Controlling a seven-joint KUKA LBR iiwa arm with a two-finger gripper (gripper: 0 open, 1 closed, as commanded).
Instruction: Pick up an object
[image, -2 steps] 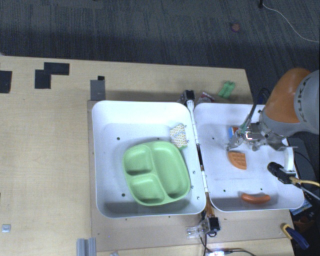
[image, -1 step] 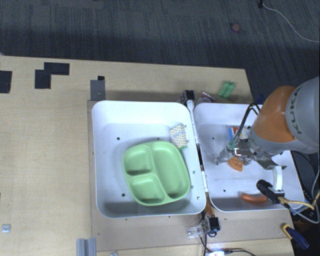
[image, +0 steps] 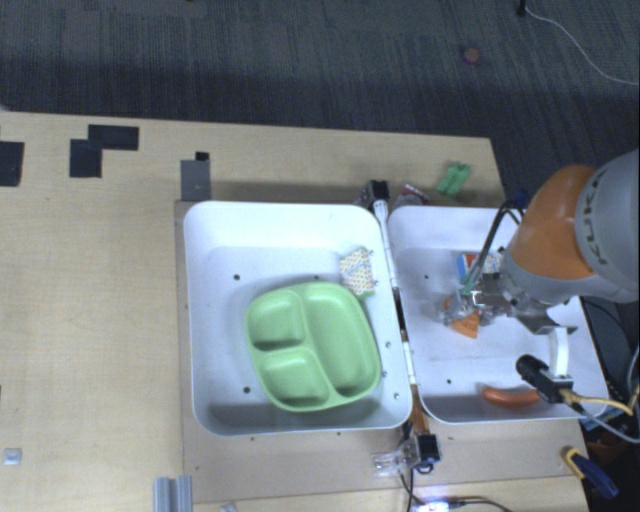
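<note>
Two white bins (image: 205, 330), one green tray (image: 312, 345), one patterned packet (image: 357, 268)

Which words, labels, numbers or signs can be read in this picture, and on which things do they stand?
None can be read.
The patterned packet beside the green tray bears small marks, too blurred to read.
The blue and white item in the right bin: too small to tell.

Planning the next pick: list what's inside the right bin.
In the right bin: the gripper low over a small orange piece, a blue-and-red item and an orange-red object near the front wall. The arm hides the bin's far right part.
</note>
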